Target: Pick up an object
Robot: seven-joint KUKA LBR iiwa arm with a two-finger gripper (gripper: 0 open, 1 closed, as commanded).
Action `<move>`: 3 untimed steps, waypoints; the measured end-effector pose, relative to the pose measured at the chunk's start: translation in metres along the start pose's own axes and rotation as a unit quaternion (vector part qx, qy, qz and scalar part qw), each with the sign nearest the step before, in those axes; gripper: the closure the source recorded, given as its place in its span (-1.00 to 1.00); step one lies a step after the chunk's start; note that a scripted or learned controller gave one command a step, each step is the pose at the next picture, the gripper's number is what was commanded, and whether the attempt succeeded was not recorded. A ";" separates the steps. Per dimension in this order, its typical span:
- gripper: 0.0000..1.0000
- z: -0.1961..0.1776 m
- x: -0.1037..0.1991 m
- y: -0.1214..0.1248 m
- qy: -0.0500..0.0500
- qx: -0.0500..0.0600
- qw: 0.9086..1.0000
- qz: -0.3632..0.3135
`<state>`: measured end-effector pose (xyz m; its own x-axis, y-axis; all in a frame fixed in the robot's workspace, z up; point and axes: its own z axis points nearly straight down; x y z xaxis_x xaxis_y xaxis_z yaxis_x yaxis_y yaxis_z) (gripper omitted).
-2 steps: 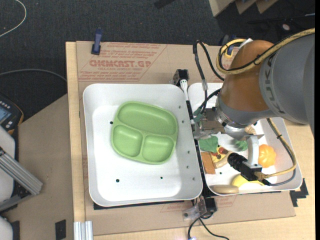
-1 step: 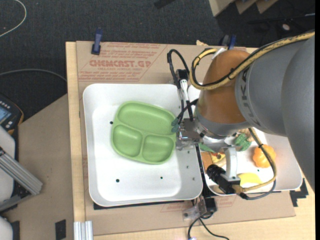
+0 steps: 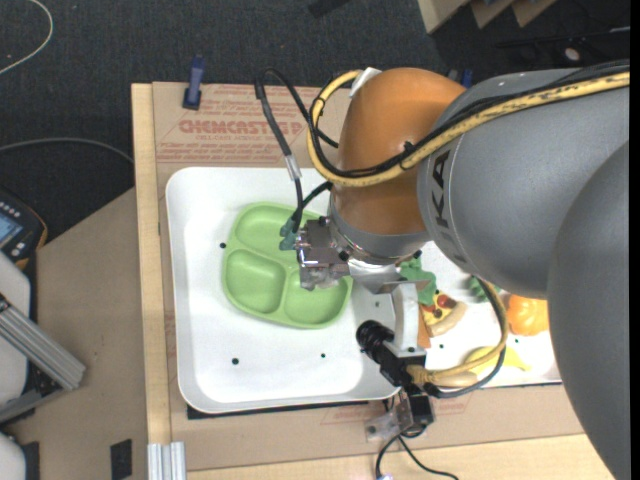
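A light green divided plate with three compartments lies in the left white bin, near its middle. My gripper hangs over the plate's right edge, its metal fingers pointing down at the rim. The arm's orange band and grey body hide most of the right bin. In that bin, a pizza-slice toy shows beside the wrist, and an orange and yellow object lies further right, partly hidden by the arm.
The bins rest on a cardboard sheet with red print. A blue clip sits at its far left corner. A few small dark specks dot the left bin's floor around the plate.
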<state>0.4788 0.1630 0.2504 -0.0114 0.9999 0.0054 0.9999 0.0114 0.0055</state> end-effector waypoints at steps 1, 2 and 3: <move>1.00 -0.249 0.043 0.067 0.001 -0.007 1.000 0.004; 1.00 -0.079 0.024 0.046 -0.006 0.012 1.000 0.007; 1.00 -0.015 0.063 0.036 -0.004 0.008 1.000 0.004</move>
<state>0.5144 0.2265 0.2656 -0.0038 1.0000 -0.0019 0.9999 0.0038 -0.0101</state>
